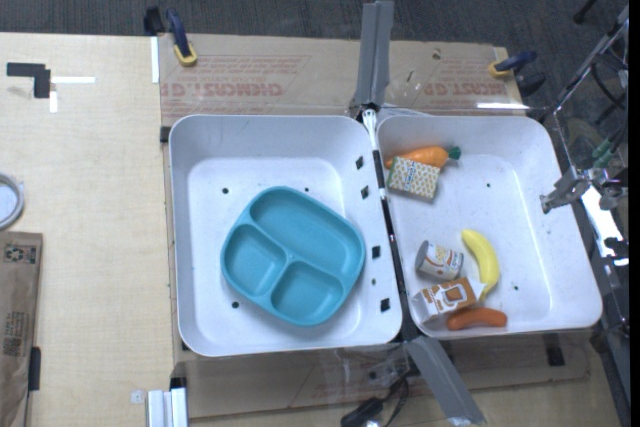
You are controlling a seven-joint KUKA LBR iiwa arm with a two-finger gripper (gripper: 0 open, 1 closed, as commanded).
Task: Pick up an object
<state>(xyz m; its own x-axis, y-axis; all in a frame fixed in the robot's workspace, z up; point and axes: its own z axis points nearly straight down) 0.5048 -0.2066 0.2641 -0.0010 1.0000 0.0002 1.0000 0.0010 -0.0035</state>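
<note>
Lying partly hidden beneath a carton (pixel 447 296), a sausage (pixel 478 318) is seen; fingers' state cannot be told.

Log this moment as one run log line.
stage: pre-grasp | left bin: blue tray | right bin: carrot, banana, cartons, sausage | held: nothing seen

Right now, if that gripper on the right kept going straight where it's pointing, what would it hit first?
Probably the banana. The gripper seems aimed leftward and slightly down across the right bin, though its height is hard to judge.
</note>
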